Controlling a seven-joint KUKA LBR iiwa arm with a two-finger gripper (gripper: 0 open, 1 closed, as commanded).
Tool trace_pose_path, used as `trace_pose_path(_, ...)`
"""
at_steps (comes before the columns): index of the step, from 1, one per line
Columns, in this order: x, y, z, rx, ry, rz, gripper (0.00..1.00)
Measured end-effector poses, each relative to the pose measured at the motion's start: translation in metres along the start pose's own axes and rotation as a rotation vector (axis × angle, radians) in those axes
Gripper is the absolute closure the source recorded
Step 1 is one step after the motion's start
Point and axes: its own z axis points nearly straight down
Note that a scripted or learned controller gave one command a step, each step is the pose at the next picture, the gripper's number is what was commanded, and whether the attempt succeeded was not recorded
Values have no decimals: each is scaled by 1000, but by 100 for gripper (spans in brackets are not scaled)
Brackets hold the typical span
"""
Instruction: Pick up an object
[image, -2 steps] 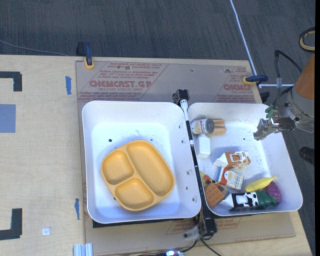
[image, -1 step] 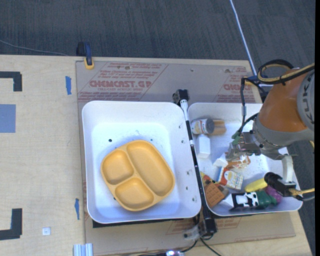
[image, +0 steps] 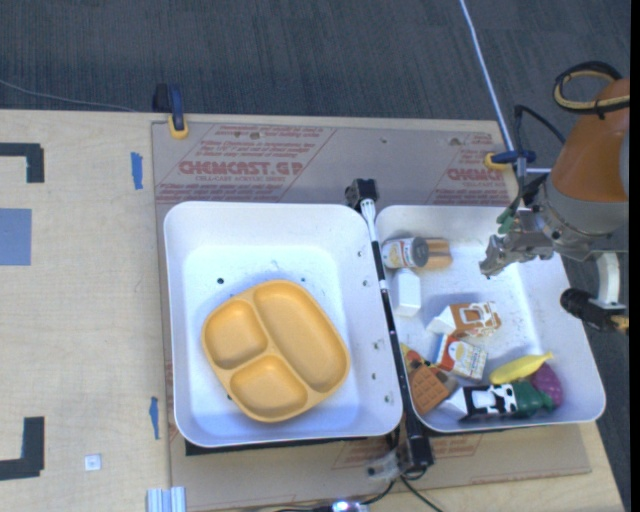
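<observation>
Over the far right part of the right bin (image: 590, 395), the gripper (image: 497, 262) hangs from the grey and orange arm (image: 590, 170); whether it is released or clenched cannot be told, and nothing is seen in it. Left of it lies a small jar (image: 418, 253) on its side. Nearer sit a white block (image: 407, 293), an orange-and-white carton (image: 470, 322), a waffle piece (image: 428, 388), a yellow banana (image: 520, 367) and a purple item (image: 547, 383). Well left, the left bin (image: 190, 300) holds a yellow divided plate (image: 275, 348).
</observation>
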Motion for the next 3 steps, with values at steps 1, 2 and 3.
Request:
trace_pose_path(1,28,-49,37,-7,-2,0,100)
trace_pose_path(2,65,-114,-15,4,3,-1,100)
trace_pose_path(3,16,-78,-89,0,0,0,100)
